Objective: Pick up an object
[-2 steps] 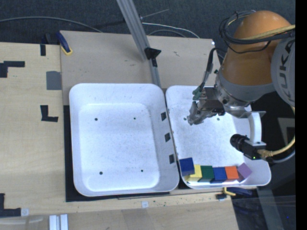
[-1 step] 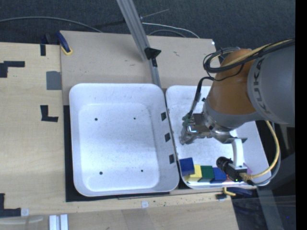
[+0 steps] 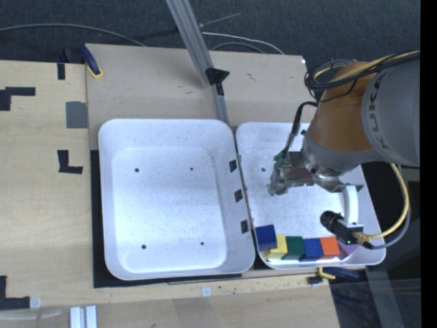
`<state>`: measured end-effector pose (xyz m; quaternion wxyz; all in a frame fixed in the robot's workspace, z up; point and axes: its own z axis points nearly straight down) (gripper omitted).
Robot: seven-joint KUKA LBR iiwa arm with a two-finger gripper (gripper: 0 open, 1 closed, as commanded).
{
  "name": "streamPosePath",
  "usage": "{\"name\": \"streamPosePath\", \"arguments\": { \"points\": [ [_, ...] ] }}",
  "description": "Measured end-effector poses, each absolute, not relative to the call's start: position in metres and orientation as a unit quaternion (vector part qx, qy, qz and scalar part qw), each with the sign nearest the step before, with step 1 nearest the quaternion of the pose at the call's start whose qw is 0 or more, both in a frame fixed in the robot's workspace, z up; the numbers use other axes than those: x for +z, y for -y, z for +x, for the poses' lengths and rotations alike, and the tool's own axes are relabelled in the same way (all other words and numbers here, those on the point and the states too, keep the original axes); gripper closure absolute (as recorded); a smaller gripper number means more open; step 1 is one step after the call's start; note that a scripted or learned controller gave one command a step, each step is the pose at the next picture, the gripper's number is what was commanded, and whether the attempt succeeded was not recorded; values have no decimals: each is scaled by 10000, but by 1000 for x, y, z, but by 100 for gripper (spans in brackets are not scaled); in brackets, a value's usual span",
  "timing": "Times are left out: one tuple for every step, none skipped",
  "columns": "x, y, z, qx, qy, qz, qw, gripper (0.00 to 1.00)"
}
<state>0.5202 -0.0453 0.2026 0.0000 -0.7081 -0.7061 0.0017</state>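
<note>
My gripper (image 3: 278,185) hangs over the middle of the right bin (image 3: 259,142), with the orange-banded wrist behind it to the right. Nothing shows between its fingers. Along the right bin's front wall lies a row of small blocks: a blue block (image 3: 265,236) on a yellow one (image 3: 276,251), then a green block (image 3: 294,246), another blue block (image 3: 313,248), an orange block (image 3: 330,246) and a pale purple piece (image 3: 347,249). The gripper is well behind this row, apart from it.
The left bin (image 3: 164,197) lies beside the right one, sharing a middle wall with black clips (image 3: 238,195). A slanted metal pole (image 3: 194,39) rises behind the bins. A black connector with a yellow cable (image 3: 339,226) hangs off the arm near the blocks.
</note>
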Motion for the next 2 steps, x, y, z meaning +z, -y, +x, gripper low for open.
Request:
{"name": "streamPosePath", "arguments": {
  "points": [
    [191,60,524,17,7068,-7074,10,100],
    [210,111,504,10,7055,-7087,-3,100]
  ]
}}
